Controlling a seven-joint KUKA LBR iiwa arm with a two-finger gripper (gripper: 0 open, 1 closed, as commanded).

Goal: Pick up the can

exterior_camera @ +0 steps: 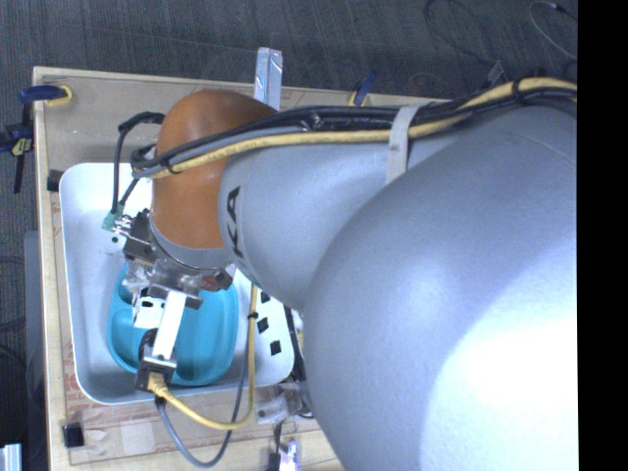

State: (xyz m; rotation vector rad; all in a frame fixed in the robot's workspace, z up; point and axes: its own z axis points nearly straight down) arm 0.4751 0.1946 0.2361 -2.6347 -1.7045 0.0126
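In the camera view, most of the picture is taken up by the arm (442, 263), which is reached in from three o'clock and stretched toward nine o'clock across the bench (98, 91). Its orange band (196, 180) is seen at about ten o'clock from the middle of the picture. Just below the band, toward eight o'clock, the gripper (177, 283) is held low inside the left bin (71, 263). It is set directly over a turquoise bowl-like thing (211, 351) that is lodged toward the bin's six o'clock end.

Whether the gripper is open or closed cannot be told, because its working end is covered by the wrist. Nothing can therefore be said to be held. The place of the can cannot be told either. It is judged that it may be covered by the arm, either beneath the gripper in the left bin or in the right bin, which is hidden under the arm toward three o'clock.

As to progress, the approach is judged to be made, since the gripper is placed down in a bin. A grasp on the can is not confirmed by anything seen, and the lift is not yet done.
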